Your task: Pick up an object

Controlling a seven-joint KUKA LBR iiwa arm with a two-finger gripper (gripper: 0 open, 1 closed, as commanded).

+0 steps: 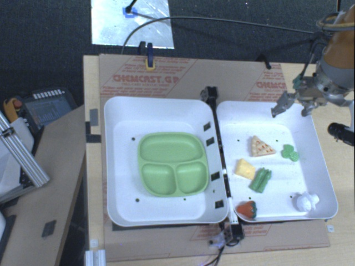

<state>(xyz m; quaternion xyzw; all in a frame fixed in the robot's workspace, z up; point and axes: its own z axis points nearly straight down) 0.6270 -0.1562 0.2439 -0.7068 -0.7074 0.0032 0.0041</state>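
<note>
Toy foods lie in the right bin, below and left of the robot's hand.

A pizza slice point(261, 147) sits near the middle of the right bin point(319, 148), nearest the hand; a yellow piece point(246, 169), green stalks point(260, 179), a green sprig point(289, 153), a strawberry point(247, 209) and a white object point(304, 201) lie further toward the front. The hand point(292, 107) hangs over the bin's back right corner, fingers spread apart, grasping nothing. A green divided plate point(171, 163) fills the left bin point(119, 148).
</note>
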